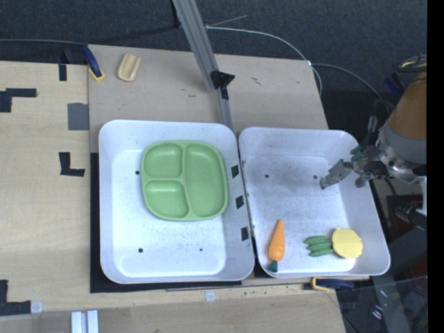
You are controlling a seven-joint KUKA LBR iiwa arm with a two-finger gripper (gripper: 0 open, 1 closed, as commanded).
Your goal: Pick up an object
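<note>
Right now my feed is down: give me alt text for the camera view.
The gripper hangs over the right bin, near its right wall, holding nothing. Toward that bin's front lie a toy carrot, a green bean pod and a yellow piece. The left bin holds a green divided plate.
</note>
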